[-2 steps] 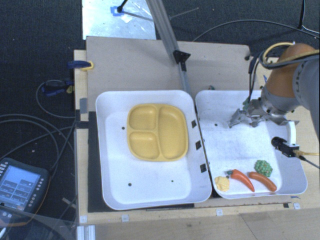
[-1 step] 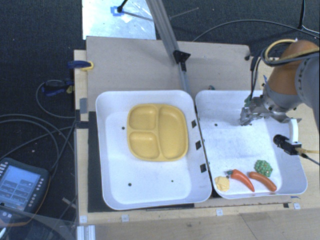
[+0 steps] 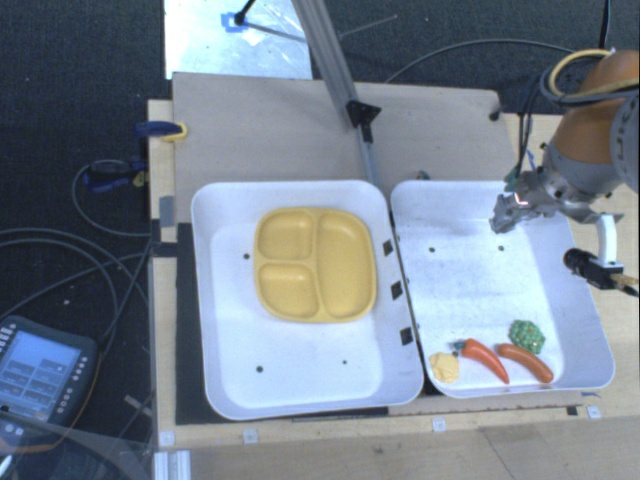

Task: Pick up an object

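Four small things lie bunched at the near edge of the right bin (image 3: 470, 268): a pale yellow lump (image 3: 444, 368) nearest the divider, an orange-red carrot-like piece (image 3: 486, 359) beside it, a second orange piece (image 3: 527, 363) further right, and a green knobbly bit (image 3: 526, 335) just behind that one. Any of them would do for the pick, from where I stand. The hand (image 3: 508, 212) hangs at the far side of that same bin, well apart from the cluster, with nothing in it that I can make out; whether it is spread or pressed together I cannot tell at this angle. Over in the left bin (image 3: 225, 368) sits a yellow divided plate (image 3: 314, 265), well clear of all this. To do the step well, I'd say the arm wants to travel toward the near edge first, staying high, and only then drop. The left carrot-like piece looks the kindest target, since it has a little bare floor on its far side. It lies aslant, so the wrist should turn to close across its narrow width rather than along it. The two right-hand pieces sit close to the bin's sloping wall, which could foul a descent. The yellow lump is near the divider, with the same worry.
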